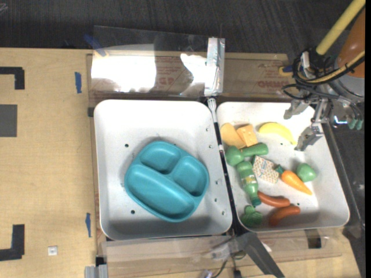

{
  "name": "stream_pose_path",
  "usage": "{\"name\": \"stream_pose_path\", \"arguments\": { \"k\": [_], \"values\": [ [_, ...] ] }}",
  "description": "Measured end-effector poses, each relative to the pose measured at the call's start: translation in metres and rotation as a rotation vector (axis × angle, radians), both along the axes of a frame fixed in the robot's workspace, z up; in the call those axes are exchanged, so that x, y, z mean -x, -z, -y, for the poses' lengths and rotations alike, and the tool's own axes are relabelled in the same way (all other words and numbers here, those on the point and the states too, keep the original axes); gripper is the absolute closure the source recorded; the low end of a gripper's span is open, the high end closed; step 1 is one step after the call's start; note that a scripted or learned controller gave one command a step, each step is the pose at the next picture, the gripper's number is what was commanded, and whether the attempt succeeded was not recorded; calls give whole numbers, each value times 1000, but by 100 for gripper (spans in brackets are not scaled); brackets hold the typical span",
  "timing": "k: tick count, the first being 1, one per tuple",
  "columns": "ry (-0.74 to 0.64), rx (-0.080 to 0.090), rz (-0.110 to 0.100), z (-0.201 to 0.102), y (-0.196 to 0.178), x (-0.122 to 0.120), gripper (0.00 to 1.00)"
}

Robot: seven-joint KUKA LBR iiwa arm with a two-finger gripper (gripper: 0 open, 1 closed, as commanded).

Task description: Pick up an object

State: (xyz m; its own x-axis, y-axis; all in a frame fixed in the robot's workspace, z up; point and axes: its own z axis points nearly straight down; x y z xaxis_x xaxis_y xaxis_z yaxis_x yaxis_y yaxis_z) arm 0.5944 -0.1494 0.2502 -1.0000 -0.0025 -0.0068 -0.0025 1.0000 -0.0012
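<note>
White right bin (339,204) holds toy food; the banana (277,132) lies just left of the gripper (308,126), whose fingers are spread and hold nothing. Far left, another bin (110,126) holds a teal tray (167,180).

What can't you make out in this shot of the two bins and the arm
- Gripper, camera view: finger spacing too small and blurred to judge.
- Arm: cut off by the top and right edges.
- Patterned item in the right bin: too small to identify, partly overlapped by neighbouring toys.
</note>
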Motion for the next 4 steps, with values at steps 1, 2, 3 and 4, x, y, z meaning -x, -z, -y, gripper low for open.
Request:
{"name": "stream_pose_path", "arguments": {
  "k": [1,2,3,4],
  "values": [
    [98,1,14,-1,146,13,0],
    [-3,1,18,51,152,0,0],
    [77,1,2,75,162,60,0],
    [73,2,17,72,148,55,100]
  ]
}}
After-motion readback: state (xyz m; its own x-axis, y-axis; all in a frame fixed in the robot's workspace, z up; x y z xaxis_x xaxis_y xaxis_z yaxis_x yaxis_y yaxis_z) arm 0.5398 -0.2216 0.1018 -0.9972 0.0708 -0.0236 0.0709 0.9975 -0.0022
